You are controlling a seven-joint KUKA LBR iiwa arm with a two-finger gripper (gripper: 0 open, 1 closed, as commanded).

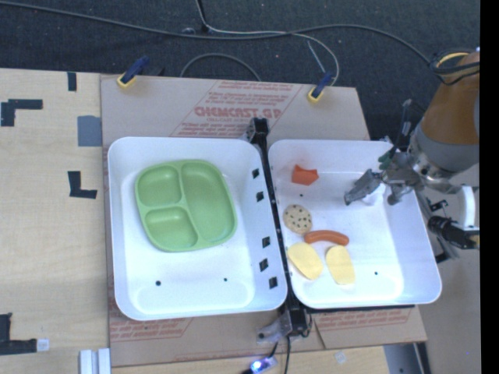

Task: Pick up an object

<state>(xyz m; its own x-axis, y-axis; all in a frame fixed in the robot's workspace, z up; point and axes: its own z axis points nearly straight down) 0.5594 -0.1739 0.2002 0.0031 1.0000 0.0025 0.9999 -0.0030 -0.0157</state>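
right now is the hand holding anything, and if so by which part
Nothing is held. The hand hangs open over bare floor of the right bin, with nothing between its fingers. The nearest item, the orange piece, lies apart from it.

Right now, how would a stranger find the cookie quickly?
Look in the right bin, at its left side by the divider. The cookie lies there, below the orange piece and above two yellow pieces. It alone is round, pale and dark-speckled.
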